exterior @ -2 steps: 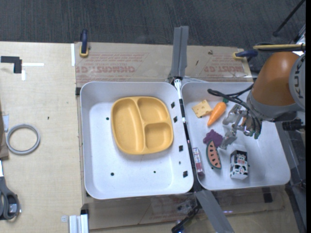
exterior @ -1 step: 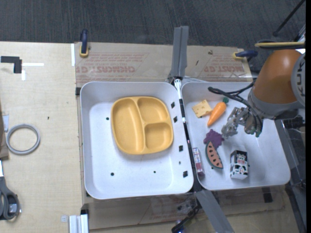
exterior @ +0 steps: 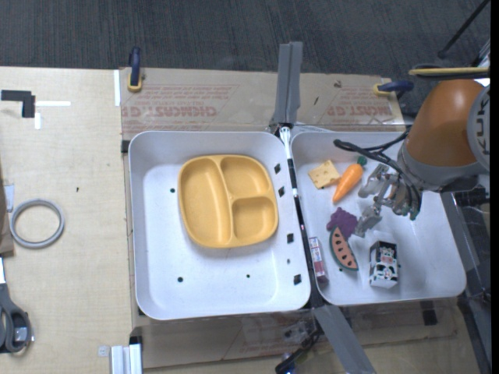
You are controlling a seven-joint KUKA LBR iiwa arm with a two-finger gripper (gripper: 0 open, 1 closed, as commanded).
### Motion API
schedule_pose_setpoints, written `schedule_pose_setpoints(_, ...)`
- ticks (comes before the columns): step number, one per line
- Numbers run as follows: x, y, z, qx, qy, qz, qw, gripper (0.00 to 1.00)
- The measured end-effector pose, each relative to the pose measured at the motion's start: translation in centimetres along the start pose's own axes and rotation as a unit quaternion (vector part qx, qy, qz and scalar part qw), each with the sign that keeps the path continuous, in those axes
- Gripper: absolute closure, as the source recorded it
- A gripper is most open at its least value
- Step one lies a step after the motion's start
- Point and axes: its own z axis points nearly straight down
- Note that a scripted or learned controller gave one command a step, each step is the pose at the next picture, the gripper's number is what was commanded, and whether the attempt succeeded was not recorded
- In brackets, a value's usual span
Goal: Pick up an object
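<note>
gripper (exterior: 373, 206) above right bin (exterior: 437, 287)

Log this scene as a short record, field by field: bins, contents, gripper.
left bin: yellow divided plate
right bin: cheese, carrot, grapes, watermelon slice, milk carton
gripper: over the right bin, right of the grapes; finger state unclear
between bins: small red-labelled tube
bench, left: grey tape roll

One fixed camera looks down aslant on both white bins (exterior: 148, 232).
</note>
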Motion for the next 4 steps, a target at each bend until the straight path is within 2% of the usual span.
schedule_pose_setpoints(1, 0.7, 1.3, 1.0, 0.001, 0.002, 0.215, 0.9767, 0.0)
schedule_pose_setpoints(2, 0.6, 1.4, 0.0, 0.001, 0.001, 0.213, 0.977, 1.0)
schedule_pose_setpoints(3, 0.6, 1.4, 0.0, 0.001, 0.001, 0.213, 0.977, 0.0)
schedule_pose_setpoints(4, 0.5, 1.4, -0.9, 0.001, 0.0, 0.212, 0.9772, 1.0)
